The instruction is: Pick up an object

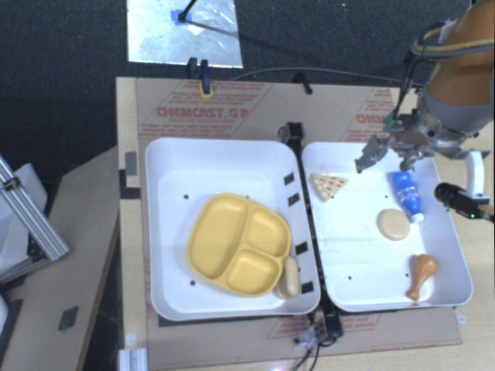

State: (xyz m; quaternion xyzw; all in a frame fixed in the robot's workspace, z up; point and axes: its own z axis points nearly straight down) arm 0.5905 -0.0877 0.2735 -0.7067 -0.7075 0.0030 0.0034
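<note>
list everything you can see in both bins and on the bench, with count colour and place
divided tray: 1, yellow, left bin
bread roll: 1, pale tan, left bin, against the tray's near right corner
pizza slice: 1, tan with red spots, right bin, far left part
bottle: 1, blue with white cap, right bin, lying flat
round cookie: 1, beige, right bin, just near the bottle
chicken drumstick: 1, brown, right bin, near right corner
bins: 2, white, side by side on the bench
clamp: 1, blue and yellow, bench's far edge
gripper: 1, grey, over the right bin's far edge
</note>
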